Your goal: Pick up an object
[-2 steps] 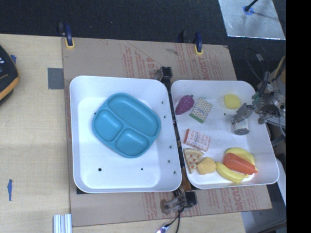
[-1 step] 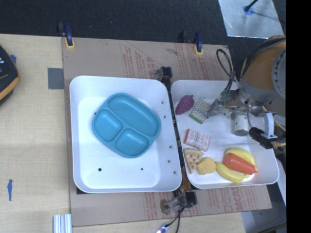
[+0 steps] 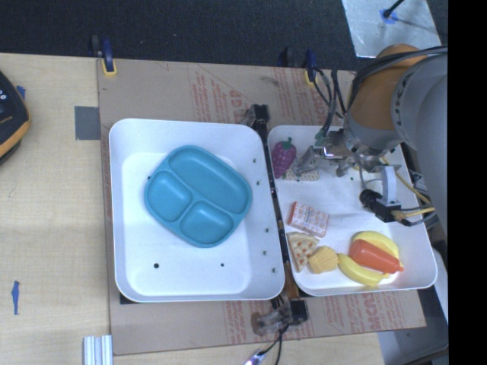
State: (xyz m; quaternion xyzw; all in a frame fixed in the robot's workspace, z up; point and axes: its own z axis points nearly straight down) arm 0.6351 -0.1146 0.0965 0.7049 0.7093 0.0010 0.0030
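Note:
The right bin [image 3: 415, 280] holds toy food. A purple bunch of grapes [image 3: 283, 155] lies at its far left corner. A pink and white packet [image 3: 307, 218] sits in the middle. A waffle piece [image 3: 301, 248] and a yellow lump [image 3: 323, 260] lie at the near left. A banana [image 3: 358, 271] with an orange-red piece [image 3: 376, 256] on it fills the near right. My gripper [image 3: 313, 163] is low at the bin's far side, just right of the grapes, over a small tan piece [image 3: 303, 176].
The left bin [image 3: 129, 226] carries a blue divided plate [image 3: 198, 195]. The grey arm [image 3: 396, 105] with its orange band covers the right bin's far right corner, and black cables [image 3: 380, 204] hang by it. A yellow and black device [image 3: 9, 120] lies at the far left.

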